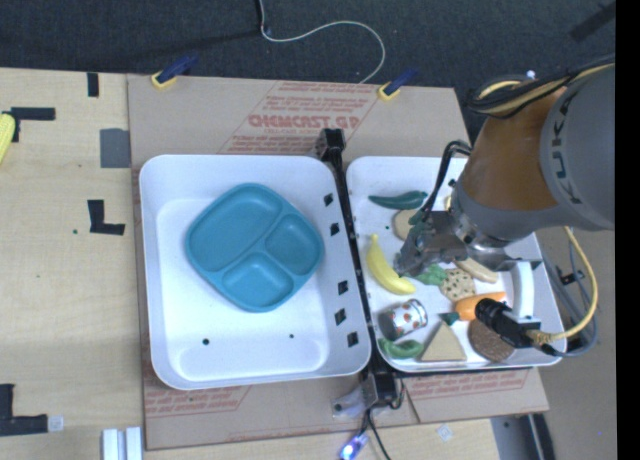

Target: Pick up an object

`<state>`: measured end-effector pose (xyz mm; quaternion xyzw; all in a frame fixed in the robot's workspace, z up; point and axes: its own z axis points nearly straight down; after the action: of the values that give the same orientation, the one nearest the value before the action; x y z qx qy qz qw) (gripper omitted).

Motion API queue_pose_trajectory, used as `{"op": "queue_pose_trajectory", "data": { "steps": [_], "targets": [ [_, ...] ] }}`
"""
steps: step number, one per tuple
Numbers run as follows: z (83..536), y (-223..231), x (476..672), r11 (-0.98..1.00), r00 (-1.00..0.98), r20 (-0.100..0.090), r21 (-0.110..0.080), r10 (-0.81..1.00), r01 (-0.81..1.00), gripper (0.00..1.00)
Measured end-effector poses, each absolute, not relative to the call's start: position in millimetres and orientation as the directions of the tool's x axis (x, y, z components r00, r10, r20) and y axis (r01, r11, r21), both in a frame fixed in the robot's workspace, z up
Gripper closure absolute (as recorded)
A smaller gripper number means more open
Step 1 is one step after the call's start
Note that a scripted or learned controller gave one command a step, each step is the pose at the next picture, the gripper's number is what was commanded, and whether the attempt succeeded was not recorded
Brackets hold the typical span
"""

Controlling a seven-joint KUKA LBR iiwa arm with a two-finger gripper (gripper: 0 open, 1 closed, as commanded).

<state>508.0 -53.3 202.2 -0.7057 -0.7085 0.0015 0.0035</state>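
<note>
Cardboard covers the bench under two white bins, and the arm (pixel 530 163) is leaning over the right bin (pixel 452 166), where all the clutter sits. Its gripper (pixel 418 253) is low among the toys, but whether it has anything, or how wide it stands, I cannot tell; dark metal blurs into the pile. Just left of it lies a banana (pixel 385 268), the likeliest target by my reading. Beyond it, a green pepper (pixel 398 199); below, a small can (pixel 405 320); to its right, a cookie (pixel 458 281) and something orange (pixel 470 304). Risk here is crowding: a descent could wedge against a neighbour, or nip two things at once. The banana's curve may roll it out of a pinch. Far to the left, a blue plate (pixel 255 246) sits alone in the left bin (pixel 165 248).
</note>
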Motion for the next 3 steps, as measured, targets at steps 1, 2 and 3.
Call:
{"op": "queue_pose_trajectory", "data": {
  "steps": [1, 2, 3],
  "targets": [
    [202.0, -53.2, 507.9, 0.004, -0.004, 0.003, -0.007, 1.000, 1.000, 0.00],
    [211.4, -52.2, 507.8, 0.006, -0.006, 0.004, -0.009, 1.000, 1.000, 1.00],
    [211.1, -52.2, 507.7, 0.005, -0.005, 0.004, -0.010, 1.000, 1.000, 0.00]
  ]
}}
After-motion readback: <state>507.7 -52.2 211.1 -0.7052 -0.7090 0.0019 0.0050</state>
